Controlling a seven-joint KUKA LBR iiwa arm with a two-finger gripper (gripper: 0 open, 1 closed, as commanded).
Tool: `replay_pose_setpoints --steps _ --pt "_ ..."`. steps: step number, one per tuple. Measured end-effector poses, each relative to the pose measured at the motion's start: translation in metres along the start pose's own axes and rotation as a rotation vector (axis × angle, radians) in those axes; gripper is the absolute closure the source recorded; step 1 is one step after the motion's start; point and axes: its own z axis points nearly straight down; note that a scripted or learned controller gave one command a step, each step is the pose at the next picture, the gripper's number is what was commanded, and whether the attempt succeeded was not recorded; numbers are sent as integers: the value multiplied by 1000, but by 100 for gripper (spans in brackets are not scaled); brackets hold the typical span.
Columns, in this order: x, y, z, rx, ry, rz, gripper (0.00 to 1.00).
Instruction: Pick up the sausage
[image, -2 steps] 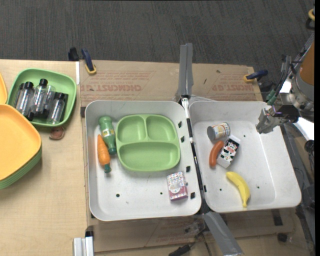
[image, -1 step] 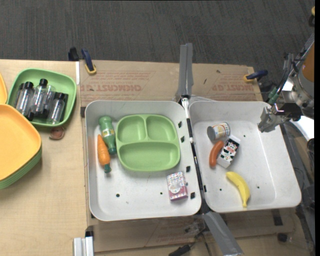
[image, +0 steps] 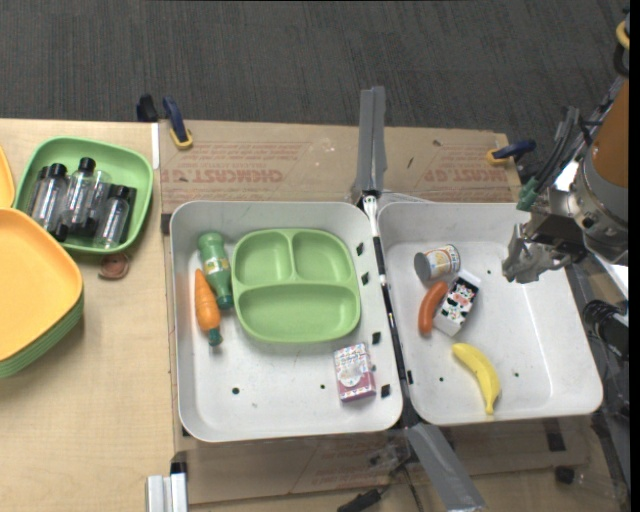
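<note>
The sausage lies in the right bin, touching a small carton at its 3 o'clock, below a can. The gripper hovers at the sausage's 2 o'clock, well apart, holding nothing; whether it is spread I cannot tell. A banana lies at 5 o'clock.

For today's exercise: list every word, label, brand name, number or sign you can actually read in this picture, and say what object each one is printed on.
Red lettering on the cardboard sheet behind the bins: mirrored or upside down, not reliably readable.
Black-and-white carton beside the sausage: printed pattern, too small to read.
Pink packet: print too blurred.
Can: label unreadable.
Green bottle: label unreadable.
Small bottles in the green tray: no legible labels.
</note>
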Motion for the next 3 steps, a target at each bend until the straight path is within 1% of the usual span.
replay_pose_setpoints --steps 1,2,3 --pt "0 0 -24 0 -1 373 100" --pt "14 -3 -10 0 0 -132 100" --pt "51 -5 19 0 0 -429 100"
